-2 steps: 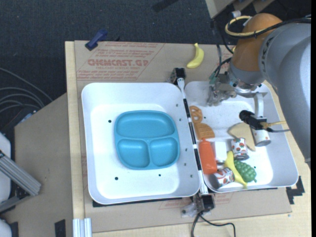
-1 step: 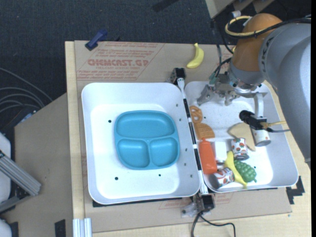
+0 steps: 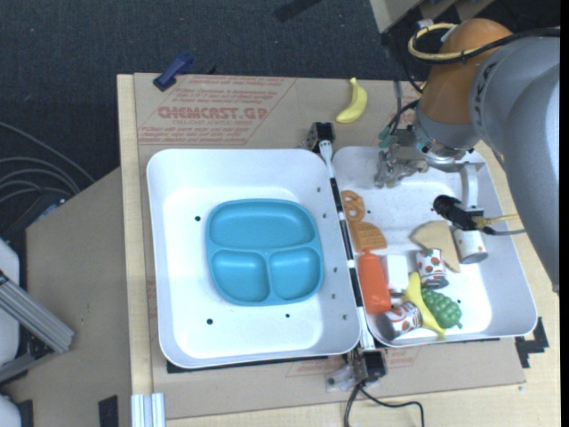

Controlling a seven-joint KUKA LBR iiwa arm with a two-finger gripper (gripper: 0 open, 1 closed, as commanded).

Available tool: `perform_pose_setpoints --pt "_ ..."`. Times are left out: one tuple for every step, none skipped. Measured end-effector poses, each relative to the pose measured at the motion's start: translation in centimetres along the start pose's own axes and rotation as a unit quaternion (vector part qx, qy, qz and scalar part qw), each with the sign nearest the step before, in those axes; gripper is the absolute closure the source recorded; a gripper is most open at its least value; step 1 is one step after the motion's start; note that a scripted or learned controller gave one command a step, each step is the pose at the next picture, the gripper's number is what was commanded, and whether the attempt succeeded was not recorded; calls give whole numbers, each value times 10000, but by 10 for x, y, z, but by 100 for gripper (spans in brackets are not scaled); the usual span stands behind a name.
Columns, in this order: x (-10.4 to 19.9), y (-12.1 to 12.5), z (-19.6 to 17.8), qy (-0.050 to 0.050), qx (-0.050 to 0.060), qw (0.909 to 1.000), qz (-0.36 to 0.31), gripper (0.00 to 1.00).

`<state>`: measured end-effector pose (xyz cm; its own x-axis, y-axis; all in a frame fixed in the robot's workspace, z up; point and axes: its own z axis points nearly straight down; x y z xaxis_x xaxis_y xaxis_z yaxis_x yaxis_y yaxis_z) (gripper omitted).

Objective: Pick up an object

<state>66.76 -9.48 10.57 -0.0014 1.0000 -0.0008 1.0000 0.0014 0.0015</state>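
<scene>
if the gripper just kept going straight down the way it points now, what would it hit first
Most likely the bare white floor at the far end of the right bin. The gripper hangs over that patch, and the pretzel lies off to its side. Depth is hard to judge from this slanted view.

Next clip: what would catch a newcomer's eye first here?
The blue tray sits alone in the left bin. The right bin holds a clutter of toy food, with a carrot at its left wall. The gripper hangs over that bin's far end, and a banana lies outside on the bench.
</scene>
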Motion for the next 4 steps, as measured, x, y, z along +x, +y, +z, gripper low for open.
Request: perform_pose_setpoints --pt "0 0 0 0 2 10000 0 0" --pt "1 -1 21 4 18 10000 3 0" --pt "1 -1 11 2 10 10000 0 100" --pt "1 -1 11 3 11 10000 1 0"
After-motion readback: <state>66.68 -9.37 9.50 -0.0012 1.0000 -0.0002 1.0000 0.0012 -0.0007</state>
